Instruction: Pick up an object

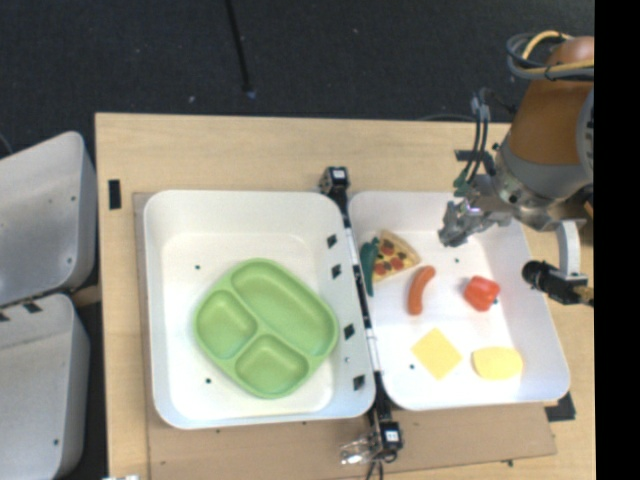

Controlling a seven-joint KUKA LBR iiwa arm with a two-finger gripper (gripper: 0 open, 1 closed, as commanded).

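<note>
The right bin (520,378) holds a pizza slice (392,253), a green piece (367,260) beside it, a red sausage (420,289), a red pepper-like piece (481,292), a yellow square slice (436,353) and a pale yellow lump (497,363). My gripper (456,227) hangs over the back of that bin, right of the pizza slice and above the sausage. Nothing shows between its fingers.
The left bin (165,268) holds a green divided plate (264,326). A raised divider with black clips (352,288) separates the bins. The arm's orange band (548,118) is at the upper right. A black fitting (548,278) sits on the right bin's rim.
</note>
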